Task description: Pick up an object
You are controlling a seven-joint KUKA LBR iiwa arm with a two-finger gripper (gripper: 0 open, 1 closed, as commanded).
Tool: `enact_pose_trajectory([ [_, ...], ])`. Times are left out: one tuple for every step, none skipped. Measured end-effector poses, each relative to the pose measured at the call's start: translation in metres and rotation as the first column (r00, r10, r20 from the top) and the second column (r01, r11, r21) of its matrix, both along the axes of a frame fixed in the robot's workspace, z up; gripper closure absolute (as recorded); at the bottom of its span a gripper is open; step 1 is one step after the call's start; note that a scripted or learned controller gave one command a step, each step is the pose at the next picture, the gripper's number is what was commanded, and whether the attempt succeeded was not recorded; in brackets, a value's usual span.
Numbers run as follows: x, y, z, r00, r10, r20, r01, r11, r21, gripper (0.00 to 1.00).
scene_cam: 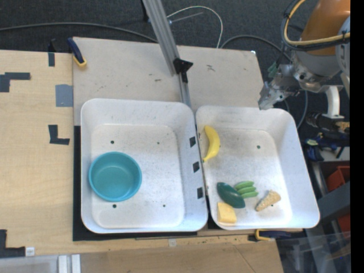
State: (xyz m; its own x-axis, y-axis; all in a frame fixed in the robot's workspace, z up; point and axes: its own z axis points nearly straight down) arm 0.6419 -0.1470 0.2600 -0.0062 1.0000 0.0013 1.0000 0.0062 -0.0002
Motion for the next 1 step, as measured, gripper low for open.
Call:
enact_pose_trajectory([
  [-0.003, 0.0519, 0.0032, 1.0, 0.0, -0.001, 0.0, 1.0, 0.0, 1.0],
])
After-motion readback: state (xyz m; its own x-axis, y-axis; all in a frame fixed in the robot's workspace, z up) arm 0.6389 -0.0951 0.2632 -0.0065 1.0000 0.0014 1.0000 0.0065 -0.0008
